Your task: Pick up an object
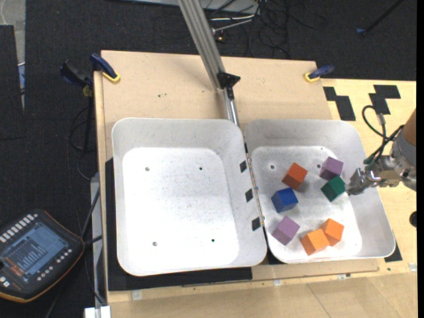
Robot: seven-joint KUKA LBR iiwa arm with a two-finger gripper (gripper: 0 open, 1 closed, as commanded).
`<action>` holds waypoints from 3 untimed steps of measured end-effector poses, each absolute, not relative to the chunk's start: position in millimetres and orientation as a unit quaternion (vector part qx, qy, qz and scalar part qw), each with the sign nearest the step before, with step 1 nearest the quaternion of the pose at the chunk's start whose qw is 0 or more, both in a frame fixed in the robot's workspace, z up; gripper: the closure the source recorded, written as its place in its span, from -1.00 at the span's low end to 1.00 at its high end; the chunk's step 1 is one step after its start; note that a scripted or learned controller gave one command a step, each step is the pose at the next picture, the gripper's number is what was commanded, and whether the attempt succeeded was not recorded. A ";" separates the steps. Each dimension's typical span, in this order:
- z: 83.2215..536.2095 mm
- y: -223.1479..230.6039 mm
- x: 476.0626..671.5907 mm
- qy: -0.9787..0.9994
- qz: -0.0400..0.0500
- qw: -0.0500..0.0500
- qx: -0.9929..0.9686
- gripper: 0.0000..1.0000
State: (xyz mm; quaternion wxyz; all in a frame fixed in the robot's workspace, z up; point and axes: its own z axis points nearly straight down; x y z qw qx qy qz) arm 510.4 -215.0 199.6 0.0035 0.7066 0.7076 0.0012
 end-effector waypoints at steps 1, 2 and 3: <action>258.2 -206.4 510.0 0.709 0.002 0.004 0.706 1.00; 288.6 -206.5 511.3 0.708 0.001 0.003 0.706 1.00; 288.4 -149.8 509.6 0.710 0.001 0.000 0.704 1.00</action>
